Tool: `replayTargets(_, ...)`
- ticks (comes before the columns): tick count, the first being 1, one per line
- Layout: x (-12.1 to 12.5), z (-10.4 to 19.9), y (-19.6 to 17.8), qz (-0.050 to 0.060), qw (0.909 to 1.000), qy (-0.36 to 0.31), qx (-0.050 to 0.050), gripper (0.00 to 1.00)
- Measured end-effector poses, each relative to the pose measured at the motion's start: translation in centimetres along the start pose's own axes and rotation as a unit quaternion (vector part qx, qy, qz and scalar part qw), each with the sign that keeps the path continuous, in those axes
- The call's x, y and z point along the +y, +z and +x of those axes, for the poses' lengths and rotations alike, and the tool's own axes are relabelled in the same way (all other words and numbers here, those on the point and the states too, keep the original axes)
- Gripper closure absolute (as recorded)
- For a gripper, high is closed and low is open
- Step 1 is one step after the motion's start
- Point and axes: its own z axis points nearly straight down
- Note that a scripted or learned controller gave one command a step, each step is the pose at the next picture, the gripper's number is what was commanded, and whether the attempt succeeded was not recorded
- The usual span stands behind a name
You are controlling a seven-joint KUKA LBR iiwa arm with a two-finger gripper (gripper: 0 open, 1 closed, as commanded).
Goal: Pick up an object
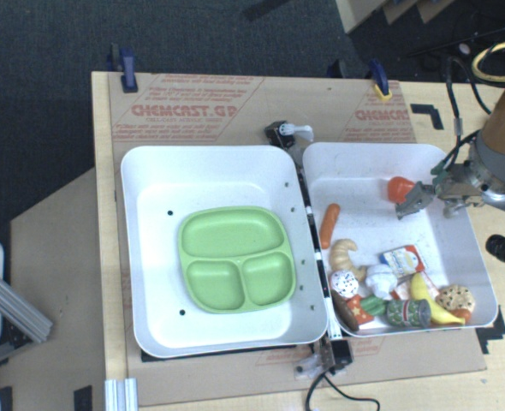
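The green plastic plate with three sections [234, 258] lies in the left white bin [141, 229]. The right white bin [364, 165] holds a pile of small toy foods [398, 294] to pick from. The gripper [425, 197] hovers beside a small orange-red toy [400, 187]; its claw looks apart, holding nothing.

Single fixed camera, mounted above the surface [235, 101], looks down at a slant from the near edge. Mid distance: both white bins [141, 229] sit fully in frame, side by side, with dark floor beyond the far edge. The arm [501, 144] enters from frame right.
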Motion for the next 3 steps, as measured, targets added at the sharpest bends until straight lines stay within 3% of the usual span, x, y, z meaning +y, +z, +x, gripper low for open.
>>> replayTargets(1, 5.0, 0.9, 10.4, -0.001, 1.0, -0.001, 0.0, 0.0)
replayTargets(2, -3.2, -3.5, 10.6, 0.003, 1.0, 0.004, 0.001, 0.0)
replayTargets(3, 5.5, 5.5, 10.5, -0.004, 1.0, -0.005, 0.001, 0.0)
